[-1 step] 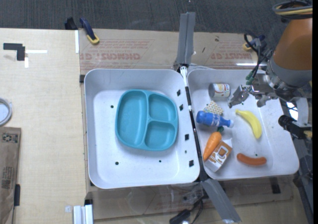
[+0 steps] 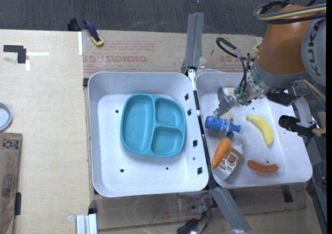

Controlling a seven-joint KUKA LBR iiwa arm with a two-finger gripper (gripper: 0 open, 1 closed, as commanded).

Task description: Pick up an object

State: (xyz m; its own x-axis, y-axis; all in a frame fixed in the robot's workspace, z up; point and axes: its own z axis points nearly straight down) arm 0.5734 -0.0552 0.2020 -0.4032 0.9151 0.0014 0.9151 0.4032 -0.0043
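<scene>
Claw (image 2: pixel 224 107) sits low in the right bin (image 2: pixel 290 176), near its left wall, just above the blue bottle (image 2: pixel 220 124). Can't tell its state from this angle. Bottle lies on its side close to the divider between the bins. Carrot (image 2: pixel 222 151) just below it, tip overlapping a small carton (image 2: pixel 231 164) by the near rim. Banana (image 2: pixel 261 128) mid-bin, apart from the bottle; sausage (image 2: pixel 262 166) near the front-right corner. Free floor only along the far right wall. Left bin (image 2: pixel 104 176) holds a teal divided plate (image 2: pixel 153 125), centred, clear margin all round. Desk (image 2: pixel 41 124) open to the left.
</scene>
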